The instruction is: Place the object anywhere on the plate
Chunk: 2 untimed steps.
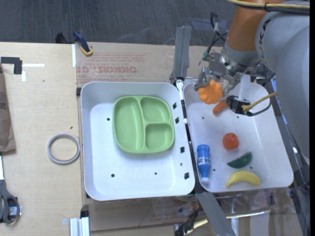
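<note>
A light green divided plate [129, 126] lies in the left bin [133, 176], toward its back. At the back left corner of the right bin [268, 136], my gripper [211, 84] is shut on a lumpy orange object [210, 93] that hangs just under its fingers, close to the divider between the bins. The plate is to the left of the gripper and a little nearer the camera. All three of the plate's compartments are bare.
The right bin also holds a small orange-red piece [220, 107], a red ball-like fruit [230, 141], a blue bottle [203, 162], a green piece [239, 160] and a yellow banana [242, 179]. A tape ring [63, 148] lies on the bench at left.
</note>
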Available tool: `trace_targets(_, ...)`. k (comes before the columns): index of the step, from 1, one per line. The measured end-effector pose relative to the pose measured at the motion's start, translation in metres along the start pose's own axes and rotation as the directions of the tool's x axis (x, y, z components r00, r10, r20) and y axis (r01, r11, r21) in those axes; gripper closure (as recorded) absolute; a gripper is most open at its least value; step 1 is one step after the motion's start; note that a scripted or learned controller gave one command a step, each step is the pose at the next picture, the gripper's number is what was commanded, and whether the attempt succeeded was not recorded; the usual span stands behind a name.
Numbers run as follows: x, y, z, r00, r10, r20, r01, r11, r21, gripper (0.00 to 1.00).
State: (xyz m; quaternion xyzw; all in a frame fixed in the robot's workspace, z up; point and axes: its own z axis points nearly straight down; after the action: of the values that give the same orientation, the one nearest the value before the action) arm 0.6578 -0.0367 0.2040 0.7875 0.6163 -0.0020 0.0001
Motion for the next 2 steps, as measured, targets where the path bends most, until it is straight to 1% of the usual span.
trace_targets(1,0.0581,-0.0503,0.0135,0.994,-0.112,-0.001,0.112,0.994,0.001,1.0)
trace_targets(2,0.0578,-0.0502,0.0133,0.994,-0.112,-0.001,0.112,0.994,0.001,0.0)
